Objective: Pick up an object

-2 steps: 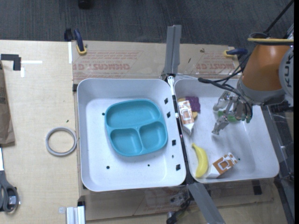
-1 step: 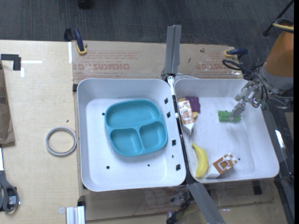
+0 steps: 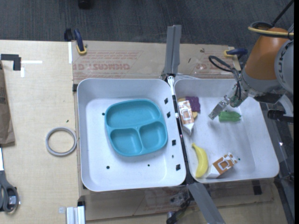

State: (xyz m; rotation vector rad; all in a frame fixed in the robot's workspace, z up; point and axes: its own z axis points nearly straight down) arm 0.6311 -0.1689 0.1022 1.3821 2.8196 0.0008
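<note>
Though the gripper hangs low in the right bin, just beside the green object, I cannot tell whether it is released or clenched. A descent off to one side could shove the green piece away (it looks light). Banana and small carton lie nearer the front; the left bin holds a blue divided plate.
</note>
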